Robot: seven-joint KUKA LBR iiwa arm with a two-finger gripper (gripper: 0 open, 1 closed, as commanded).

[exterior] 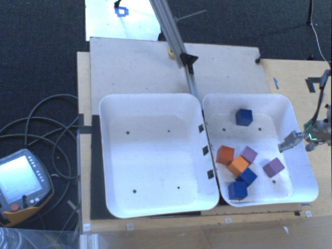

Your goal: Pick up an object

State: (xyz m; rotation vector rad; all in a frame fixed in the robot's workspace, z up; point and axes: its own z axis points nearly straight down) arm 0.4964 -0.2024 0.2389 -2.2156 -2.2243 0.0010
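While every block lies loose in the right bin [298,119], the pick looks not yet begun. The gripper [290,140] sits at that bin's right rim, and whether it is open or closed I cannot tell; nothing is visibly held. Nearest it is a purple cube [273,167], with a blue cube [244,116] apart toward the far wall and a touching cluster (orange, purple, blue) near the divider. The left bin [155,154] sits beside it on a pale bench [135,66], over dark carpet, where cables lead to a teach pendant [21,187].
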